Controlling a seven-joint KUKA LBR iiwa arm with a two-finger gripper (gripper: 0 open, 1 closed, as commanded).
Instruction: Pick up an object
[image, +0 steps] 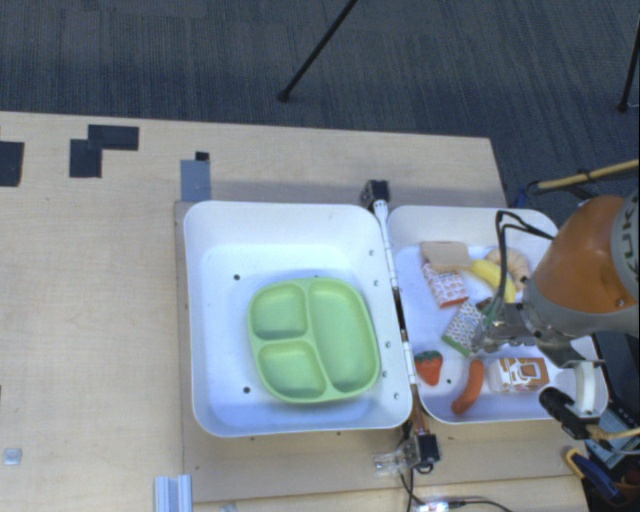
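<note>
Two shallow white bins are seen side by side on the bench. The left bin (215, 300) holds a green divided plate (312, 340) with three compartments. The right bin (430, 405) holds a scatter of small toy foods, over which the grey arm with its orange band (590, 265) is lowered from the right. The gripper (492, 332) is placed low in the middle of that bin; whether anything is held cannot be told.

Just beside the gripper, on its left, a green-patterned packet (462, 325) is found. A red-and-white packet (446, 286) lies above it, and a yellow banana (492, 274) is seen near the arm. Below the gripper lie an orange-printed packet (522, 374), a red sausage (467, 387) and a strawberry (429, 366). No writing on the packets can be read.
</note>
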